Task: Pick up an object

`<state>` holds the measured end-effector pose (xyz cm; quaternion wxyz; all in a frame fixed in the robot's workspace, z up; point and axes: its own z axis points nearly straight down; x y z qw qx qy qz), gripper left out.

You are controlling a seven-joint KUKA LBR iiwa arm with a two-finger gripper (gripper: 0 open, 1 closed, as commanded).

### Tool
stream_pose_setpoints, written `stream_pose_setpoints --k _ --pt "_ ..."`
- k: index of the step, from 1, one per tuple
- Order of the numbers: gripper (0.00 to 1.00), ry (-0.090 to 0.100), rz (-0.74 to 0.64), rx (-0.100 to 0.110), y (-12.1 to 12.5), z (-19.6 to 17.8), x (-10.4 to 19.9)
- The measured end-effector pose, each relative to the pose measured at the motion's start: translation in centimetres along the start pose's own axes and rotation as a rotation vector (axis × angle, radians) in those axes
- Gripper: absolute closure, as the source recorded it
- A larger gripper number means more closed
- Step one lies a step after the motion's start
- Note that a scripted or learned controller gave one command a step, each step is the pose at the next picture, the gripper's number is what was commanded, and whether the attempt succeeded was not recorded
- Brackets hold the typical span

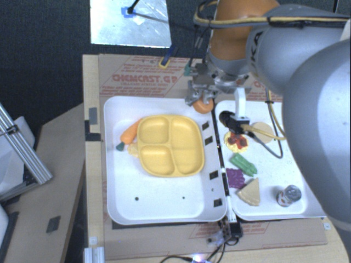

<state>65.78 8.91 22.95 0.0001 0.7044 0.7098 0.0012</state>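
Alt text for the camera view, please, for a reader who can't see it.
A grey arm's gripper hovers over an orange object at the left bin's far rim. That bin holds a yellow divided plate and a carrot; the right bin holds assorted toy food.

Bench [66,147] carries cardboard sheet [142,75]; 2 white bins on it: left bin [118,163], right bin [296,185].

Small orange ball [203,106] at left bin's far rim

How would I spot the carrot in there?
Find the left bin, which holds a big yellow divided plate. The carrot lies against the plate's upper-left edge. It's the bin's only long orange piece, with a green tip.
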Motion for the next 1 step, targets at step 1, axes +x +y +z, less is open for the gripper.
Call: stream_pose_setpoints --k 1 --pt "1.00 -0.002 0.008 0.000 1.18 0.93 -1.41"
